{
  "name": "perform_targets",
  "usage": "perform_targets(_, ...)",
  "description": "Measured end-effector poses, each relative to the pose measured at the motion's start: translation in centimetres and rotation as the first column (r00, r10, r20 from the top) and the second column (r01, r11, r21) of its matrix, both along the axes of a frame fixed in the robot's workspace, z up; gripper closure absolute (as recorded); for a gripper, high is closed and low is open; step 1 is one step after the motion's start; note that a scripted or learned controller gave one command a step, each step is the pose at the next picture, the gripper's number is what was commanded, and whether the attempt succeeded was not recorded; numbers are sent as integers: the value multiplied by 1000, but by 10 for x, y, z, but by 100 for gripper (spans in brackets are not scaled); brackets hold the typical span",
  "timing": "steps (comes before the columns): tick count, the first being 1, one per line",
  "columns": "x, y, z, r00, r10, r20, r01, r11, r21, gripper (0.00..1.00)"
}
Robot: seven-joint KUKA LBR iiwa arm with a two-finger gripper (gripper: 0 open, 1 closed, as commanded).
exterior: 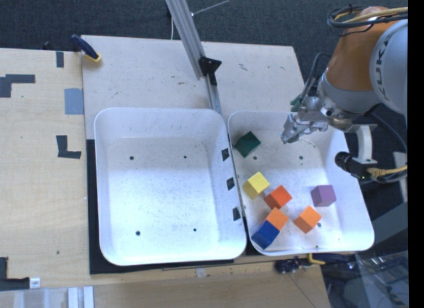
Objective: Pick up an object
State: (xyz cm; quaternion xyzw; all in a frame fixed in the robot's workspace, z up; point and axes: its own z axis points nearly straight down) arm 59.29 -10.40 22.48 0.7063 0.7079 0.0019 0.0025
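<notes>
Inside the right bin (344, 167), green (248, 144), yellow (257, 185), orange, purple (322, 195) and blue (265, 234) blocks are lying. Above it the tool (291, 134) is hovering, holding nothing. Both bins are sitting on a pale table (152, 75).

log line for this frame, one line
gripper over right bin, nothing seen held | green cube to its left | six cubes in bin

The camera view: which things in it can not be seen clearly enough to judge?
- Tool: too small and blurred in the camera view to tell whether it is open or shut.
- Arm: cut off by the right edge.
- Blue cube: partly covered by the orange cube touching it.
</notes>
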Motion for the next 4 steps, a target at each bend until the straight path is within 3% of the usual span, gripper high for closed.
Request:
perform_targets(1,1,0,30,1000,-1,-3,1,1000,0,100)
perform_targets(3,-22,105,19,1000,4,-10,-4,1000,2,100)
perform_targets(4,-21,163,20,1000,6,-8,-6,1000,2,100)
